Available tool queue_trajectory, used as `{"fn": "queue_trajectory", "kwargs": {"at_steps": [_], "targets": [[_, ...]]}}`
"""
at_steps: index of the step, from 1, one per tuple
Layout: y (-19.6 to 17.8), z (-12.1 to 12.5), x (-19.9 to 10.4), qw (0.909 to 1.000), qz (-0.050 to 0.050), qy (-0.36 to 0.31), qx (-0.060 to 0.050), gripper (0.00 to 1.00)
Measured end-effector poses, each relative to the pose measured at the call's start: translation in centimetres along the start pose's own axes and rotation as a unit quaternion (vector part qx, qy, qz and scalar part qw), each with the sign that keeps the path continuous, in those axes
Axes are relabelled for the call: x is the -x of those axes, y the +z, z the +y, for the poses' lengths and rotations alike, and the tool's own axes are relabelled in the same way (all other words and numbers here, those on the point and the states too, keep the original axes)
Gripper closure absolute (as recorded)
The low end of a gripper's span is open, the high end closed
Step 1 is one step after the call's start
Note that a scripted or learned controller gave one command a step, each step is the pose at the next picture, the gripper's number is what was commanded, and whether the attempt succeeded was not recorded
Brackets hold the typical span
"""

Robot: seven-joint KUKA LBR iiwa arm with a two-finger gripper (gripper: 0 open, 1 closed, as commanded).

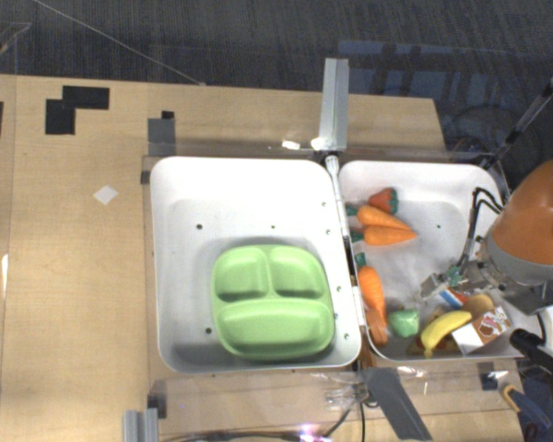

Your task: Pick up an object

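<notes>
The arm [535, 224] is cut off by the picture's edge. The pincer [452, 288] is too small and blurry to make out. It hides part of the small packets [484, 325] near the right bin's [424, 178] front corner.

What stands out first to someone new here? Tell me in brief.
The bright green divided plate in the left bin catches the eye first, lying alone toward its near side. Next come the orange carrots in the right bin, with a yellow banana in the crowded near corner. At the right edge, the arm's orange band hangs over that bin.
</notes>
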State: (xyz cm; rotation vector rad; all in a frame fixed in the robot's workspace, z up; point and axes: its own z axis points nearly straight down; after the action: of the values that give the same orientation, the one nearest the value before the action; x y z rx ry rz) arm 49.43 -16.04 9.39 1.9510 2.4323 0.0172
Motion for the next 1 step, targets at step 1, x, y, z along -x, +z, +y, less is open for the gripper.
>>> {"fn": "queue_trajectory", "kwargs": {"at_steps": [1], "targets": [[-6.41,-0.9,2.23,0.9986,0.005,-0.053,-0.008,0.0]]}}
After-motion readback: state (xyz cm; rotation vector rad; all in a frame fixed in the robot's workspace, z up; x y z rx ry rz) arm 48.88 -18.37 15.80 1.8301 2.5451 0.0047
